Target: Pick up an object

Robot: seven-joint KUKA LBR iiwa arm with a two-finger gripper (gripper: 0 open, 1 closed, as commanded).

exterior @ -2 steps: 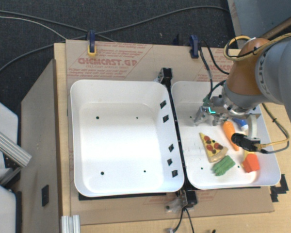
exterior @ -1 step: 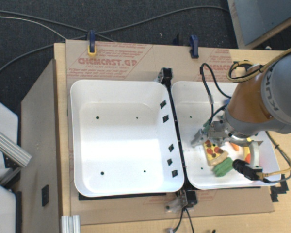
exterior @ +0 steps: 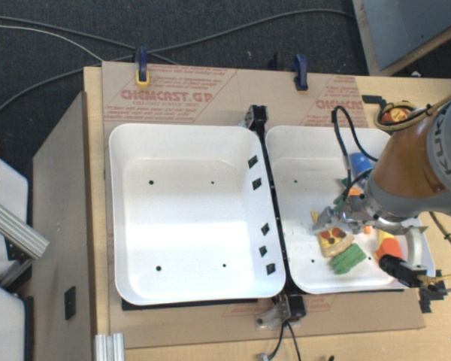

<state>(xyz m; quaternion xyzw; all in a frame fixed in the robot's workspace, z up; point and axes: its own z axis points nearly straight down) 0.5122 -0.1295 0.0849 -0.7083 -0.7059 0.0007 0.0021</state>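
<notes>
Left bin (exterior: 188, 213): white floor bare except for small dark dots. A black divider strip (exterior: 269, 201) runs between the two bins. Right bin (exterior: 301, 164): objects clustered in its near-right part, namely a tan block with red markings (exterior: 334, 240), a green piece (exterior: 348, 259) just beside it toward the near rim, and an orange piece (exterior: 387, 244) to the right. The arm (exterior: 413, 164) enters from the right, orange band over the bin. The gripper (exterior: 344, 215) is low over the tan block; whether it is apart or closed cannot be told. Nothing seen held.
</notes>
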